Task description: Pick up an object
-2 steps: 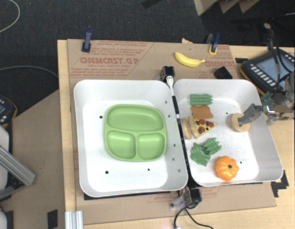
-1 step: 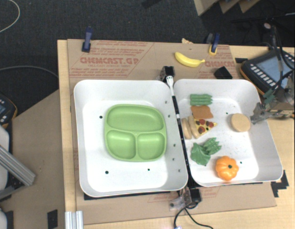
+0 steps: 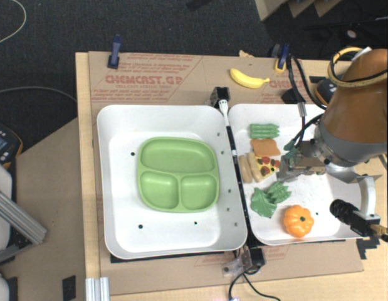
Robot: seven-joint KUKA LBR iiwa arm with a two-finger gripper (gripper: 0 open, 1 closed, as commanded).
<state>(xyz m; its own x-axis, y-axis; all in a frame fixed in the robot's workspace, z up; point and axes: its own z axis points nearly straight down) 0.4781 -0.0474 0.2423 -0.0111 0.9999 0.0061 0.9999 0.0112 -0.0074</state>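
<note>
The right bin (image 3: pixel 319 232) holds several toy foods: green beans (image 3: pixel 264 131), a toast slice (image 3: pixel 265 147), a pizza slice (image 3: pixel 261 167), a green leafy piece (image 3: pixel 269 199) and an orange pumpkin (image 3: pixel 298 221). My gripper (image 3: pixel 292 165) hangs low over the middle of this bin, just right of the pizza slice and above the leafy piece. The wrist hides the fingertips. A green divided plate (image 3: pixel 178 174) lies in the left bin (image 3: pixel 118 187).
A yellow banana (image 3: pixel 248 78) lies on the cardboard behind the bins. Blue clamps (image 3: pixel 114 51) hold the board's back edge. Black cables and a bracket (image 3: pixel 350 215) sit along the right bin's right side. The arm's grey and orange body (image 3: pixel 360 99) overhangs that bin.
</note>
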